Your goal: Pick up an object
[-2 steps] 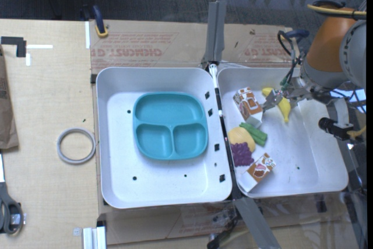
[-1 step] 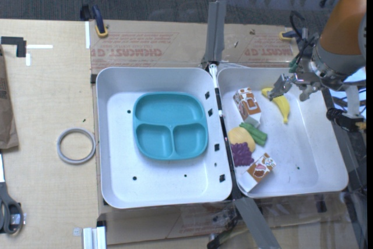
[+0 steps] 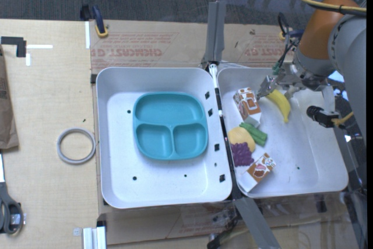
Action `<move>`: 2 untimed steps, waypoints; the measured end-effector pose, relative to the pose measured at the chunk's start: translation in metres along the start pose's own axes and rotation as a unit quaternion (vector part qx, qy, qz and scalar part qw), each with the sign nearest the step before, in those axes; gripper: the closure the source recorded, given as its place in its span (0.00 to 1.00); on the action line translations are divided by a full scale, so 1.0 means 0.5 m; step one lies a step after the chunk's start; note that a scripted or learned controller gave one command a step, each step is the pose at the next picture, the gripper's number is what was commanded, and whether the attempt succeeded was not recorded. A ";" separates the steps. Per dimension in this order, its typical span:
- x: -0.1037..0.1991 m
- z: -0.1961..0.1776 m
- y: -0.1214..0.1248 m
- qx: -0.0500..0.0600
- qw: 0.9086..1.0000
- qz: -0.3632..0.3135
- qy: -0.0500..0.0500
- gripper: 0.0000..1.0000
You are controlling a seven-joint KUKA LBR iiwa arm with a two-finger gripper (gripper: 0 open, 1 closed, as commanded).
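The hand [image 3: 278,86] hangs over the right bin [image 3: 315,166], touching the banana [image 3: 280,103]; whether it grips, I cannot tell.

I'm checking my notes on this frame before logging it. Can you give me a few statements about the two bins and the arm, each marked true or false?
1. The blue plate lies in the left bin. True.
2. The banana lies on the blue plate. False: it lies in the right bin, beside the pincer.
3. The purple grapes are in the right bin. True.
4. The tape ring lies inside the left bin. False: it lies on the bench, left of that bin.
5. The pincer hangs over the left bin. False: it is over the right bin's far end.
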State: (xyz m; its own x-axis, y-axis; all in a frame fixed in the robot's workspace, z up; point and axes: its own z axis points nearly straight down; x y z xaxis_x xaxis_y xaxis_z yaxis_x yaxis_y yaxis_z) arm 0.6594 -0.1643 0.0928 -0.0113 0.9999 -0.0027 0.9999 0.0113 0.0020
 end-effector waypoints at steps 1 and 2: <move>0.000 -0.016 -0.004 0.005 1.000 -0.001 0.000 1.00; 0.167 -0.311 -0.109 0.001 1.000 0.018 0.001 1.00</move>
